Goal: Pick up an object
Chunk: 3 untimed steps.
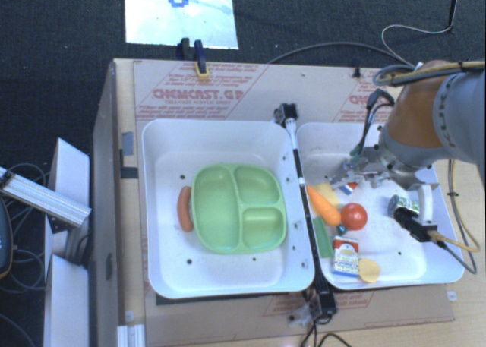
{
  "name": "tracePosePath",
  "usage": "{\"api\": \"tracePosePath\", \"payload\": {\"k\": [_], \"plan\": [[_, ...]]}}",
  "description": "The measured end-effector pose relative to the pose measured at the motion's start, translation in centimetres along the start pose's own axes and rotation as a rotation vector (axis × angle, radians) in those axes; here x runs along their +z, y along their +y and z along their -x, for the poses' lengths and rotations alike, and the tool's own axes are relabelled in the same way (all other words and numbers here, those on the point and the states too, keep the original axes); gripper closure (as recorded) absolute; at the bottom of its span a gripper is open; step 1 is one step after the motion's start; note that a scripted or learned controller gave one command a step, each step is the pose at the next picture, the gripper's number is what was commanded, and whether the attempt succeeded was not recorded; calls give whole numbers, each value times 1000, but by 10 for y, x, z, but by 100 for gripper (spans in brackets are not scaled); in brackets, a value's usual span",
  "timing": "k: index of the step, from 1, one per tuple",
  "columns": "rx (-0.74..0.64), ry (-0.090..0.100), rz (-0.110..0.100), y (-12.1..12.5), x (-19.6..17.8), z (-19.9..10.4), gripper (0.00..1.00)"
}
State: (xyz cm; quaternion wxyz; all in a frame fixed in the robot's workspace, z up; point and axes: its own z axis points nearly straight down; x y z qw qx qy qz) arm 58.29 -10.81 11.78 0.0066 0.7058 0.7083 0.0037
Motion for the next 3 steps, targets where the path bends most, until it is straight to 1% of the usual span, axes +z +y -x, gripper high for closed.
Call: {"api": "tracePosePath", "payload": {"k": [1,2,3], "plan": [[-1,4,-12,83,34,-13,0],[-2,3,-11,86,34,-25,0],[-2,3,-12,86,34,-24,0]]}}
